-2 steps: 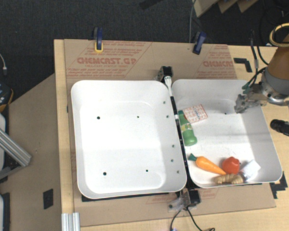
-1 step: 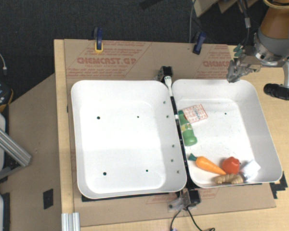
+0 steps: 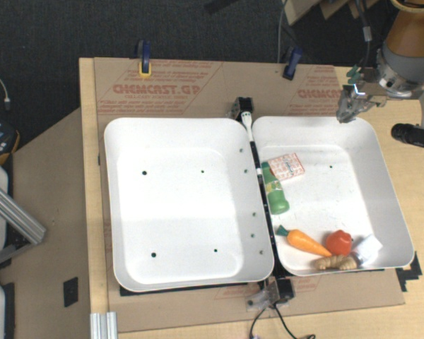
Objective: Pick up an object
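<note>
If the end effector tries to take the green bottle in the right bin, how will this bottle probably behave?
The green bottle lies on its side against the right bin's left wall, so a push may roll it. Its rounded body looks smooth, so fingers might slip. It seems small and plastic, so probably light and stiff. The end effector is over the bin's far rim.

A dark carpeted floor (image 3: 92, 13) spreads to the left of the gripper (image 3: 350, 108) and behind it. Below it lies a brown cardboard sheet (image 3: 198, 83) on the pale wooden bench (image 3: 420, 182), held by two blue clamps (image 3: 144, 55).
</note>
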Robot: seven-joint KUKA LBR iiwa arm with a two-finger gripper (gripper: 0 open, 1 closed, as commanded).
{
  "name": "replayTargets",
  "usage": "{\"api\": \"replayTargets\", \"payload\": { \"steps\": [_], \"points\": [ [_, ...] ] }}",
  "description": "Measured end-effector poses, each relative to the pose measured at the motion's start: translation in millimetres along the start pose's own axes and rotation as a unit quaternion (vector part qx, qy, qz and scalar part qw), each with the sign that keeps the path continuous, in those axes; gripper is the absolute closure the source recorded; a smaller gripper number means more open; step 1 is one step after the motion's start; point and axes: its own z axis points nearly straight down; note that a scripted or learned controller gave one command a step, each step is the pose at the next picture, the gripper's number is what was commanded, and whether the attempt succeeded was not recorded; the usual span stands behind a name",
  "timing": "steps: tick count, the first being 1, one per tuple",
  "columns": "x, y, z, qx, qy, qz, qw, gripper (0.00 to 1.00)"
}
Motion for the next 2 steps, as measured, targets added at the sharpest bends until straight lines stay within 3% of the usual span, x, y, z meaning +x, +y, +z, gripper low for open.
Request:
{"api": "replayTargets", "payload": {
  "steps": [1,2],
  "points": [
    [61,2,-141,-0.006,0.002,-0.002,1.0000,1.00],
    [-8,0,-247,-0.005,-0.002,0.004,1.0000,1.00]
  ]
}}
